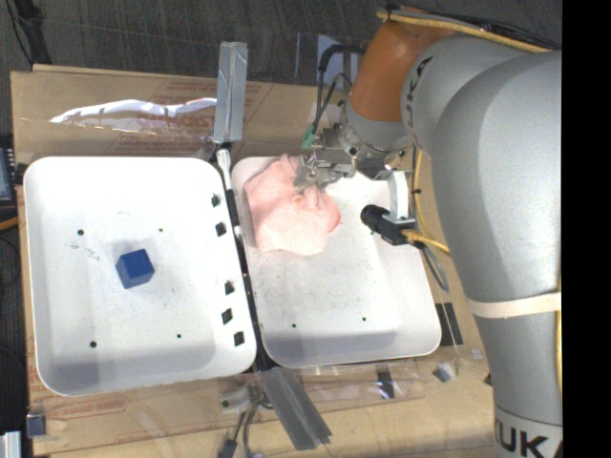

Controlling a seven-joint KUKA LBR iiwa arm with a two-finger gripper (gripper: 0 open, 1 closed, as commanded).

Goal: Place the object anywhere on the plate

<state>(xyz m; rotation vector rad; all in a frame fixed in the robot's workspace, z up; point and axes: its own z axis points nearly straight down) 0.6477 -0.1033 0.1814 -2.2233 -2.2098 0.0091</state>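
Nearest the camera, the bench (143,418) front edge: brown cardboard-like surface, grey metal bracket (296,408) sticking out at the seam between the bins, some cable beside it. Grey arm (506,208) fills the right side, lettering near its base.

Left bin (57,351), shallow, white, holds a blue cube (136,267) left of its centre, sitting flat, well apart from the walls. A few dark specks on the bin floor.

Right bin (334,332), white, touching the left one along a row of black clips (229,284). Pink plate (291,213) lies in its far left part, near the shared wall. Cube is not on the plate, it's in the other bin.

Gripper (313,175) hangs over the plate's far edge, below the orange band (382,70). Cannot tell how far the jaws are open; nothing visibly between them.

Farther back: upright grey post (229,89), crumpled clear plastic (134,113) on the cardboard, then dark carpeted floor (191,8).
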